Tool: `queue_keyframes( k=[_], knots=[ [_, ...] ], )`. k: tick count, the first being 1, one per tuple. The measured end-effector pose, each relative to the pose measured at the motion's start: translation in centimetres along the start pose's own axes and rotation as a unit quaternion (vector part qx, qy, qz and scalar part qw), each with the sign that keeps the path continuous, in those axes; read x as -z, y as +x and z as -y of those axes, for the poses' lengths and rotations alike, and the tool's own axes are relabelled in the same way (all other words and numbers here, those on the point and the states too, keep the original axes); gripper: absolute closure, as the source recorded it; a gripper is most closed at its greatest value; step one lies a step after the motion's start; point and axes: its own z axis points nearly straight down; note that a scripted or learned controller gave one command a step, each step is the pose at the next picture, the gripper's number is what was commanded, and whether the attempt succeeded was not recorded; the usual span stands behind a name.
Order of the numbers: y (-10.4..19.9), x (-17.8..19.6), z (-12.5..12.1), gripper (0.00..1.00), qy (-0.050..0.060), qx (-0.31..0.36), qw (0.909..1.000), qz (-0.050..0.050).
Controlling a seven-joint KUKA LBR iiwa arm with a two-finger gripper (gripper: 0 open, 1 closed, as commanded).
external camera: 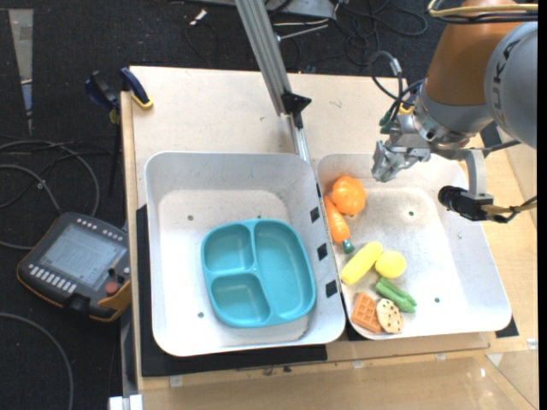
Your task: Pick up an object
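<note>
Camera view: metal two-finger gripper (385, 171) hovers by the right white bin's (453, 272) far edge.
You can't tell its grip state; round orange toy fruit (347, 194) lies near the far-left corner, within easy reach.

A turquoise divided plate (255, 272) lies in one white bin (171, 186); an orange toy fruit (348, 194) in the other.

Arm reaches in from the right, orange band above the grey wrist. Gripper (386, 171) points down and leftward, wrist bent, cables trailing alongside.
</note>
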Motion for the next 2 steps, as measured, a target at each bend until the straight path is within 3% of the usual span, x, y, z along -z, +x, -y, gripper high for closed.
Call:
queue_keyframes(
  k=[1,2],
  knots=[
    [5.4,-1.1,1.1,1.00,0.001,0.000,1.0000,0.001],
    [10.6,0.1,2.3,1.00,0.000,0.000,1.0000,0.000]
  ],
)
